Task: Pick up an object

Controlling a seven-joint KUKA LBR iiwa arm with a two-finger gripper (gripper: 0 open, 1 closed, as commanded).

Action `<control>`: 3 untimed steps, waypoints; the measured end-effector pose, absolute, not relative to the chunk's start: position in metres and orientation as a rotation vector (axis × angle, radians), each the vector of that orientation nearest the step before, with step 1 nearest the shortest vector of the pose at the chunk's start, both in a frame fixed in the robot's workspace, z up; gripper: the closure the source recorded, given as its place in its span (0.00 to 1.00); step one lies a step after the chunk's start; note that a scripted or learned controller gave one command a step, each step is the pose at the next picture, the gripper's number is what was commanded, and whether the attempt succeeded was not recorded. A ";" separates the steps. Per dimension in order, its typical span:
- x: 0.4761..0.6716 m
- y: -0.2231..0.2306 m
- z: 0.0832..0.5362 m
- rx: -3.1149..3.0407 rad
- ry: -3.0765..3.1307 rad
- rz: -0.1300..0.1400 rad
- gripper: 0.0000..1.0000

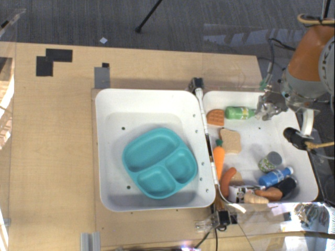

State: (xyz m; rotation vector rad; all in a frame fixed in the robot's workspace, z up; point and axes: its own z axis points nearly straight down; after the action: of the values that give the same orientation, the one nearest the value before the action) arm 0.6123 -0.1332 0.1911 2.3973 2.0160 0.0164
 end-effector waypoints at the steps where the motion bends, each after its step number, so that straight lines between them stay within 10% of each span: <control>1: 0.572 -0.101 0.232 2.450 1.961 0.009 1.00; 3: 0.520 -0.194 0.251 3.017 0.875 -0.001 1.00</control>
State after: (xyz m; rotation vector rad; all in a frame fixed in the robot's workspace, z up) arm 0.5197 -0.1938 0.2513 3.0169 0.8749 -0.0015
